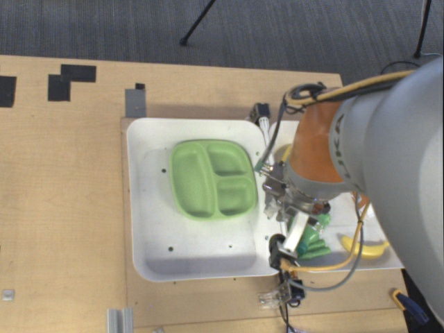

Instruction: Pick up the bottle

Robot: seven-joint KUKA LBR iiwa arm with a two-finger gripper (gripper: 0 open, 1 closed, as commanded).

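Green plastic marks the two things easiest to read: a green compartment tray (213, 179) lying flat in the left bin (149, 255), and, in the right bin (392, 261), a green bottle (313, 243) lying on its side just below the wrist; the bottle sits at about five o'clock from the tray, across the wall the bins share, with a yellow banana (366, 248) just beside it at three o'clock; the grey arm (395, 151), with its orange band (318, 148), comes in from three o'clock and covers most of the right bin; the hand (295, 233) hangs low over the near end of the bottle, but the wrist and looped cables (326, 272) hide its tips, so I cannot tell whether it is spread or pressed together, nor whether it touches the bottle; judged from this, the step in hand is the close approach to a grasp; to do it well, the pinch should run across the bottle's narrow width, not along its length, centred on the body so it does not roll or swivel out; keep clear of the banana and the shared bin wall, and lift straight up only once the bottle is firmly between the tips.
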